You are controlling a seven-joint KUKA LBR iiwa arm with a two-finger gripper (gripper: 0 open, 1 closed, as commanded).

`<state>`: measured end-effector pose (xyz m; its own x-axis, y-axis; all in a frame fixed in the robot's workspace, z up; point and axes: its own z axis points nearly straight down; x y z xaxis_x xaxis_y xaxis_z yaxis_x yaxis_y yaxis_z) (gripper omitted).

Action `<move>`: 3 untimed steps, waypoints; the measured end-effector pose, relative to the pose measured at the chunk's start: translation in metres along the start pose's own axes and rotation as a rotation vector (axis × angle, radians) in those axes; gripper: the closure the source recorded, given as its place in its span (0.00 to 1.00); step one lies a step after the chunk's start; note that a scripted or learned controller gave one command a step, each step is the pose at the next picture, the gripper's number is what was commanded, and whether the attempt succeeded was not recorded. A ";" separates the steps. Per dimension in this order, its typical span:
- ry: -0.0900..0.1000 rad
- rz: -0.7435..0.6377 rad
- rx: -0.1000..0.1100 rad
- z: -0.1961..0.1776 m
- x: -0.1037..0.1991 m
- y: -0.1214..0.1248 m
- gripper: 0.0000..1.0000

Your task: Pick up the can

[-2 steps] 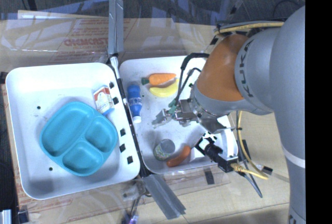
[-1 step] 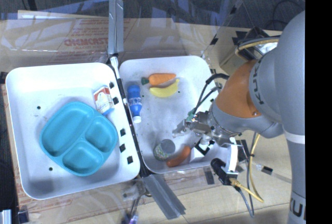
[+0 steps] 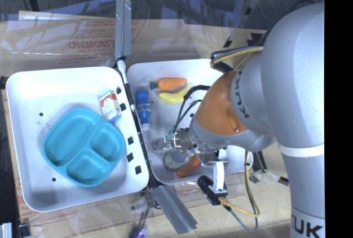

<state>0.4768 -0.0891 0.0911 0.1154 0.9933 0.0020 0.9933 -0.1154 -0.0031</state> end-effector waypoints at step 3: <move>0.000 -0.189 -0.009 -0.012 -0.032 0.007 0.00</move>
<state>0.4804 -0.1214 0.1031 -0.0729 0.9973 0.0012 0.9973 0.0729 0.0063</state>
